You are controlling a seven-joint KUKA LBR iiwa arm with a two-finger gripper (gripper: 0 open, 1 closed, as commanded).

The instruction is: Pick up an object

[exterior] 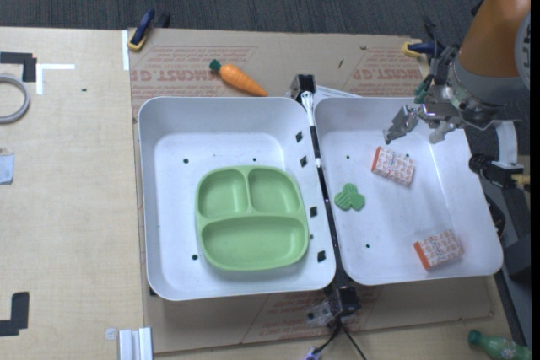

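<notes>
The right bin (472,181) holds a red-and-white patterned packet (394,166) near its middle. A second such packet (438,249) lies by the front right corner, and a small green leafy piece (349,199) sits toward the left wall. My gripper (419,129) hangs over the bin's back right part, just above and to the right of the upper packet. It is open, its fingers spread, with nothing between them. The orange-banded arm rises behind it at the right.
The left bin (160,181) holds a green divided plate (251,217). A toy carrot (239,77) lies on the cardboard behind the bins. A blue clamp (142,29) sits at the cardboard's back left corner. A green bottle (498,343) lies at the front right.
</notes>
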